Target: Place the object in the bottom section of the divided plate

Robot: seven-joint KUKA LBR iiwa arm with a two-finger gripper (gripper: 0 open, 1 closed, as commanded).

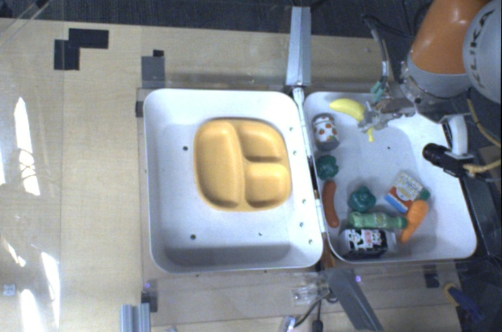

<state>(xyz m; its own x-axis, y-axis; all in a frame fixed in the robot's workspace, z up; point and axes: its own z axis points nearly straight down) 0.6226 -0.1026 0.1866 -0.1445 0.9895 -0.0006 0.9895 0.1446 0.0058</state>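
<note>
A pale wooden desk (pixel 94 189) carries two shallow white plastic bins with rounded corners, set side by side. The left bin (pixel 169 244) holds a yellow divided plate (pixel 239 163), smooth and matte, with one long section on its left and two smaller squarish sections on its right. The right bin (pixel 455 236) holds a scatter of small toy foods: a curved yellow banana (pixel 347 108) near its far edge, a small round tin with a printed face (pixel 325 129), a knobbly dark green piece (pixel 325 164), a slim red sausage shape (pixel 331 202) along the left wall, a ruffled green vegetable (pixel 361 198), a green can lying on its side (pixel 376 220), a black-and-white carton (pixel 366 242) near the front edge, an orange carrot (pixel 416 218) and a small printed packet (pixel 408 185). The hand (pixel 375 112), thin and metallic, hangs over the far edge of the right bin just beside the banana; I cannot tell how far it is open, and nothing is visibly between its fingers
</note>
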